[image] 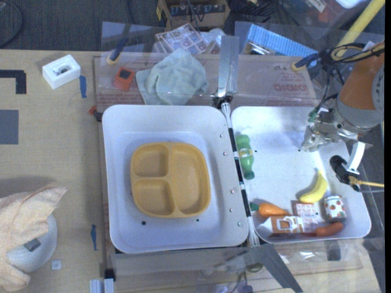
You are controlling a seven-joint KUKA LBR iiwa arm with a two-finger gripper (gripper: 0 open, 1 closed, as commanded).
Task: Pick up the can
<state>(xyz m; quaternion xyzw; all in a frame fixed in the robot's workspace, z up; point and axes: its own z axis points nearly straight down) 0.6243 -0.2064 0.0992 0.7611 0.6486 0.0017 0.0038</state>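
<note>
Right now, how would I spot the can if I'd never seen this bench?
Look in the right-hand white bin, down in its near right corner where the toy food is piled. The can stands just right of the flat carton and below the banana: a small, short cylinder with a red-and-white label.

Matt white plastic bins (116, 163); smooth yellow plastic tray (171, 179); glossy banana (314, 189); paper-labelled can (334, 207); soft crumpled cloth (174, 77); pale wood-grain worktop (43, 151).
</note>
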